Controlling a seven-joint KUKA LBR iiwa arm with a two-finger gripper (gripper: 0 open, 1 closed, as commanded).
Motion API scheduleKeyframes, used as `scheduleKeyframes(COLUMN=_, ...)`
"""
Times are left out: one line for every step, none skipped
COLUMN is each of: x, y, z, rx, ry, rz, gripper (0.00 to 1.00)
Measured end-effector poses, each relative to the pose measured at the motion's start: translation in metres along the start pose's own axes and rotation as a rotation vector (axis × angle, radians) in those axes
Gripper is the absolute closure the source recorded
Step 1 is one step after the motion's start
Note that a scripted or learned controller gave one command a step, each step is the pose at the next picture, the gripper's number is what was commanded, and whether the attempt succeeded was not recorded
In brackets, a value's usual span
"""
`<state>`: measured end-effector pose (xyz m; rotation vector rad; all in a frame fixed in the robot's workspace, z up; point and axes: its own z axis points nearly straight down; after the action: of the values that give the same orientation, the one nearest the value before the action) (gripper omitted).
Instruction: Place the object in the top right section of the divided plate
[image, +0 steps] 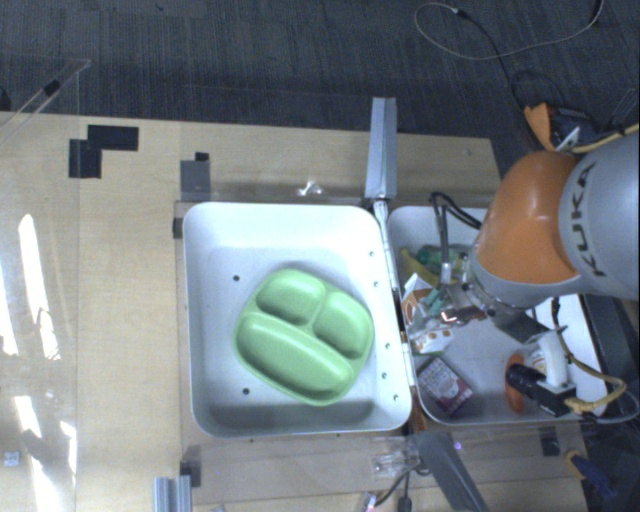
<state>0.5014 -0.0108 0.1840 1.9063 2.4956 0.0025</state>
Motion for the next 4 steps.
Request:
scheduleKeyframes(x=0.0, y=0.0, z=0.0, rx=0.0, ry=0.0, rz=0.0, gripper=0.0)
scheduleKeyframes(x=-0.019, y=0.007, z=-0.098, rx=-0.004, ry=-0.002, rz=-0.03, gripper=0.0)
scheduleKeyframes(x=-0.019, y=0.007, z=-0.098, rx=-0.004, ry=-0.002, rz=-0.03, gripper=0.0)
scheduleKeyframes(x=-0.027, y=0.028, z=-0.167, rx=-0.004, ry=-0.002, rz=-0.027, gripper=0.0)
